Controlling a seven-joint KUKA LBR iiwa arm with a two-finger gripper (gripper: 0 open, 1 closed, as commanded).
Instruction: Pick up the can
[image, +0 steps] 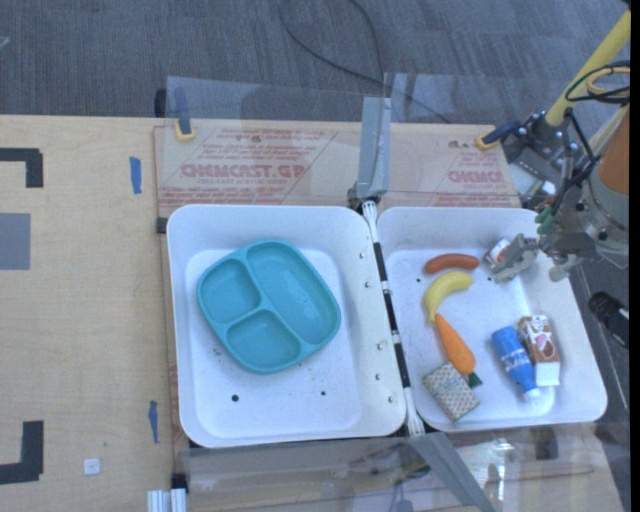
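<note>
End effector (512, 258): being held over right bin (590, 400), near sausage (451, 263); grip state cannot be told.
Can (516, 362): lying beside carton (541, 348).

Grey arm (600, 215) (orange band), cabled.

Two bins (200, 400) of matt white plastic, finely speckled, are set on a bench (70, 330) of pale, smooth wood-like board; a compartment plate (268, 305) of smooth turquoise plastic with a soft sheen is seen in the left bin. In the right bin, the blue can (514, 362) is shown with a glossy printed surface, while the banana (446, 291) beside the plate's bin looks like smooth moulded plastic.
</note>
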